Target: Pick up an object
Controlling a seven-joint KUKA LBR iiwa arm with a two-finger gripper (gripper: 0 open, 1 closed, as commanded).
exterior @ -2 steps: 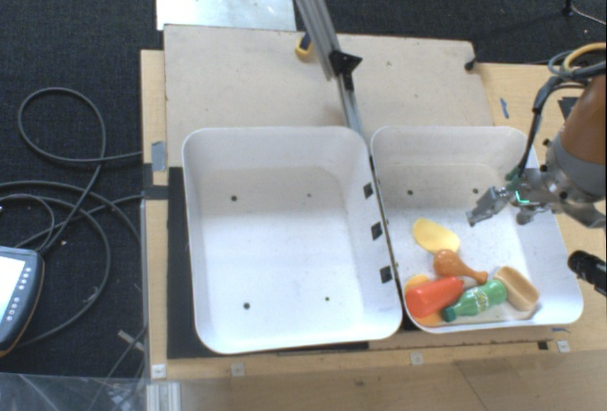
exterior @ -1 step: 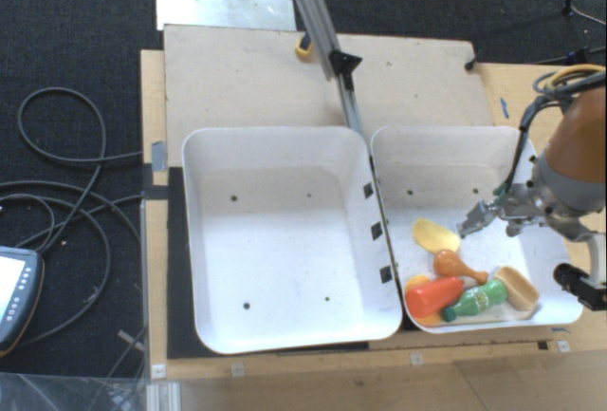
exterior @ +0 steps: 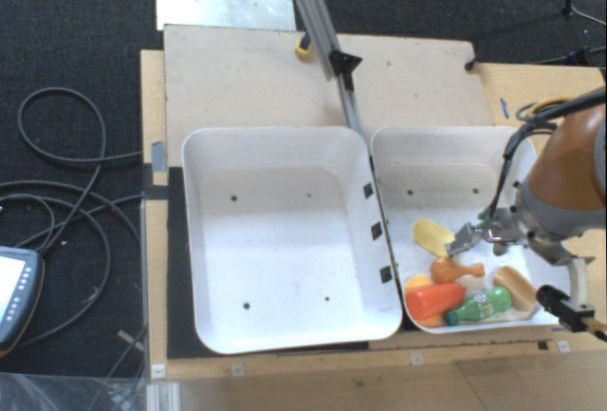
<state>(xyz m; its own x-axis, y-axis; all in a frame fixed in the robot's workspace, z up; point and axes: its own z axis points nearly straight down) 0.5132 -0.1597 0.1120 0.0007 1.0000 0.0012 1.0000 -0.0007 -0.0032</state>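
Grey two-finger gripper [exterior: 467, 241], jaw state indiscernible, hovered at 2 o'clock of orange carrot-shaped toy [exterior: 456, 270]; descent needed centring first.

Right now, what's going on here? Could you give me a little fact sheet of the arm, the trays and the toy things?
arm: grey with an orange band, reaching in from the right
gripper: low over the right bin, beside the yellow piece
right bin: holds all the toys, crowded at its near end
toys: yellow piece, orange piece, red and orange piece, green bottle, tan piece
left bin: white, shallow
held object: none seen between the fingers
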